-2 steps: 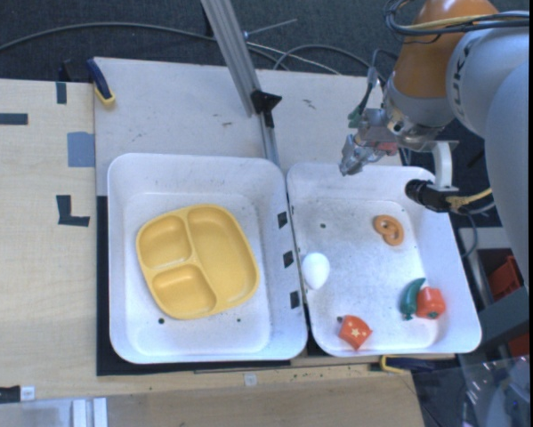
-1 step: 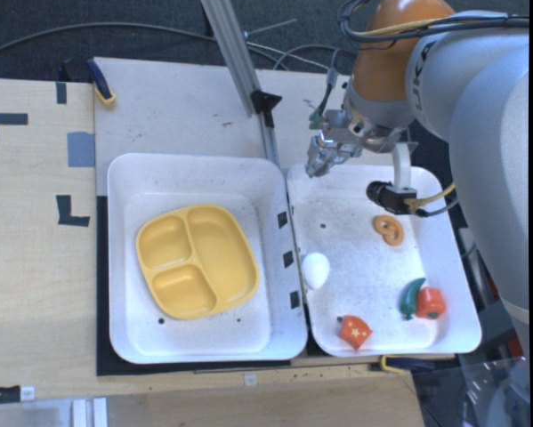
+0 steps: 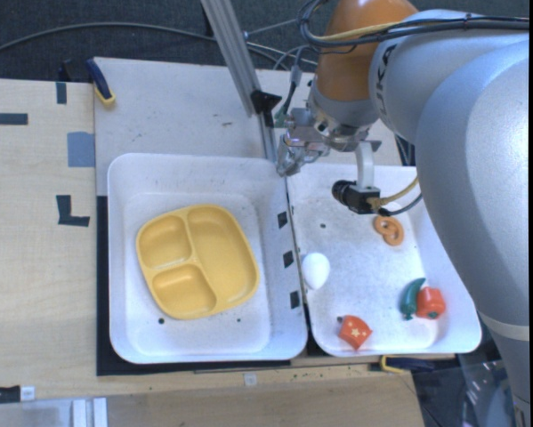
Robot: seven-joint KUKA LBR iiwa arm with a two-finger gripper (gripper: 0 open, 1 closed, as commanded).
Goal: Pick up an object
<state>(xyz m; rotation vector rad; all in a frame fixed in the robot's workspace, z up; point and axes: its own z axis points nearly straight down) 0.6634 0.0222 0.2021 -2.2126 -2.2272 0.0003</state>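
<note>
A pale wooden bench point(image 3: 35, 238) holds two shallow white plastic bins. The left bin point(image 3: 124, 327) carries a glossy yellow three-compartment tray point(image 3: 197, 261). The right bin point(image 3: 453, 327) holds a white egg point(image 3: 316, 269) at nine o'clock, a brown pretzel point(image 3: 390, 230), an orange cube point(image 3: 354, 331) and a red-green pepper point(image 3: 423, 301). The metal gripper point(image 3: 288, 163) hangs at the bins' twelve o'clock rims; its state cannot be told.

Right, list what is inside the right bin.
The right bin holds a pretzel, a white egg, an orange block and a red-green toy. The arm covers its far right corner.
</note>
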